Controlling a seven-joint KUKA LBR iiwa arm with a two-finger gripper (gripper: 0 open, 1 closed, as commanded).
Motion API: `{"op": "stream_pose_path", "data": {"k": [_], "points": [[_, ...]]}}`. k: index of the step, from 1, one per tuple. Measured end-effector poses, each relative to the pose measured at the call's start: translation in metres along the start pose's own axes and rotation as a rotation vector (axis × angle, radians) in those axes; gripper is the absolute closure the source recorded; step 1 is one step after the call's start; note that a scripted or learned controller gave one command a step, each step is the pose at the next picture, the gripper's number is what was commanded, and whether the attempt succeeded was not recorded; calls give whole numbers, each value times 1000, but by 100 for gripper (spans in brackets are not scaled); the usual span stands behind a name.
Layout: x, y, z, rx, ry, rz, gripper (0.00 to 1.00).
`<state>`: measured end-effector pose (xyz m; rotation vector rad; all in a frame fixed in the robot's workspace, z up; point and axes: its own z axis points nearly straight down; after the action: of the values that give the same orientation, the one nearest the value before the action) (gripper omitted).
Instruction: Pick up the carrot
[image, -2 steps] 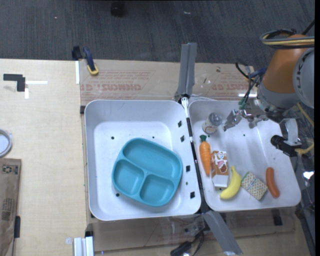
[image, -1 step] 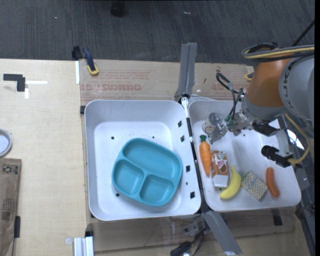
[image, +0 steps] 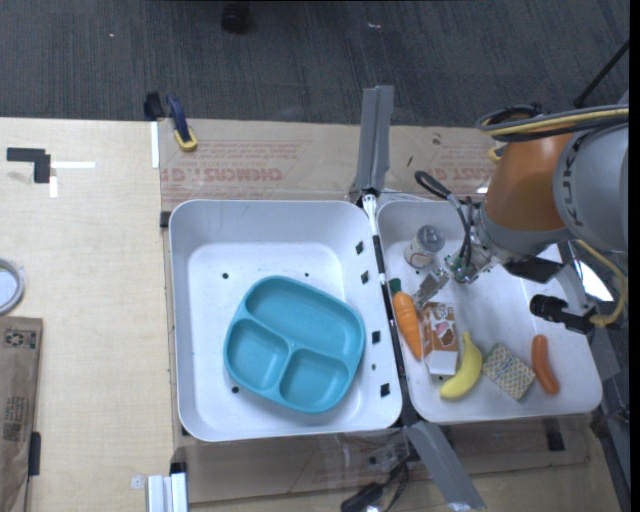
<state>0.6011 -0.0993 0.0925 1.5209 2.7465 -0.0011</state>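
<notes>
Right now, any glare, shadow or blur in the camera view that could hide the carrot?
Camera view: light is even, with the white of the right bin bright but not blown out. The carrot is sharp and unshadowed against the bin's left wall. The gripper looks soft and cluttered, too small to read. The arm throws only a faint shadow on the bin floor.

The carrot lies hemmed between the bin wall and what looks like a carton, open from above.
</notes>
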Motion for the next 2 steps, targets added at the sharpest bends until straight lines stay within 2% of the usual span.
{"op": "stream_pose_path", "data": {"k": [1, 2], "points": [[15, -50, 0, -1, 1, -410, 0], [32, -45, 1, 3, 0, -94, 0]]}}
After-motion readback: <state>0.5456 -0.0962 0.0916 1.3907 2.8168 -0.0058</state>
